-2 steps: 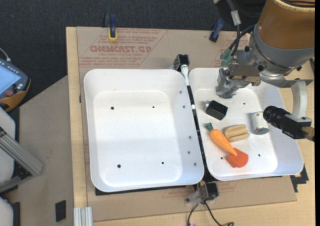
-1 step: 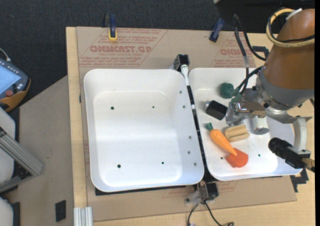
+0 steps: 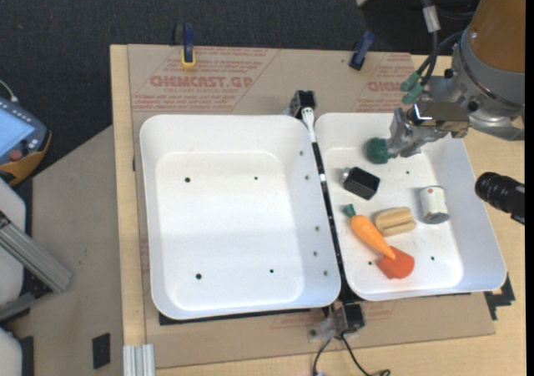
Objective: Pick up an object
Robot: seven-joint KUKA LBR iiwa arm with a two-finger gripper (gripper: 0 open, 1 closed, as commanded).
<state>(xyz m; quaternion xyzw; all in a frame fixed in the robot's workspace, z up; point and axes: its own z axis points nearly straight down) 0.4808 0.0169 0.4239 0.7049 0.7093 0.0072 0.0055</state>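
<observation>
Seen from above, two shallow white bins sit side by side on a cardboard-covered bench, their inner rims touching along a black seam.

Nearest the camera in the right bin [image 3: 467, 270], an orange-red block [image 3: 399, 265] lies close to the front rim, touching the tip of a toy carrot [image 3: 367, 232] that slants up toward the seam. Just beside the carrot rests a tan bread roll [image 3: 394, 221], and next to that a small white-and-grey cylinder [image 3: 431, 204], near the right-hand wall. A black block [image 3: 360, 182] lies farther back, close to the seam, with open white floor between it and the cylinder.

Farther still, a dark green ball [image 3: 377, 150] sits toward the back of the bin, apart from the rear rim. The gripper [image 3: 404, 144] hangs just to its right, low over the bin floor — whether its fingers are spread or pressed together cannot be told from this angle, and nothing is seen pinched between them. The grey arm [image 3: 492, 87], with its orange band, reaches in over the bin's far right corner.

The left bin [image 3: 158, 224] offers a wide stretch of bare floor, marked by four small dark dots. Beyond both bins, a blue-and-yellow clamp [image 3: 187, 47] and a blue clamp [image 3: 362, 49] grip the board's far edge.
</observation>
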